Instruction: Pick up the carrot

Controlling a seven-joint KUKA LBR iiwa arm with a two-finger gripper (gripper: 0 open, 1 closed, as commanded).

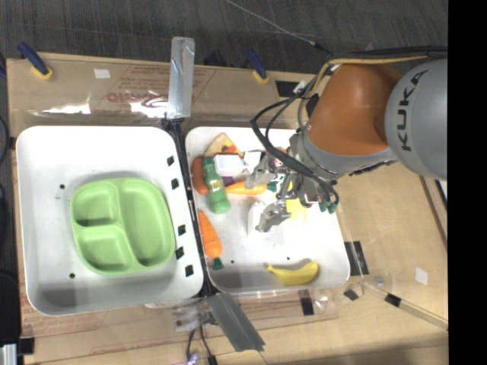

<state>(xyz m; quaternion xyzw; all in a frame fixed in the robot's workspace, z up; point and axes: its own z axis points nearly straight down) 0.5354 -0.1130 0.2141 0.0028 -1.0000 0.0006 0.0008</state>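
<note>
The carrot (210, 235) is orange with a small green stub at its near end. It lies lengthwise against the left wall of the right bin (327, 257), toward the front. My gripper (268, 201) hangs over the middle of that bin, to the right of the carrot and a little farther back, apart from it. The wrist and its cables hide the gripper's tips. Nothing shows held in it.
A green bottle (217, 193), a red-orange piece (198, 175), a white block (227, 164) and a yellow stick (247, 191) crowd the right bin's back left. A banana (293, 272) lies at its front. The left bin (38, 204) holds a green divided plate (122, 224).
</note>
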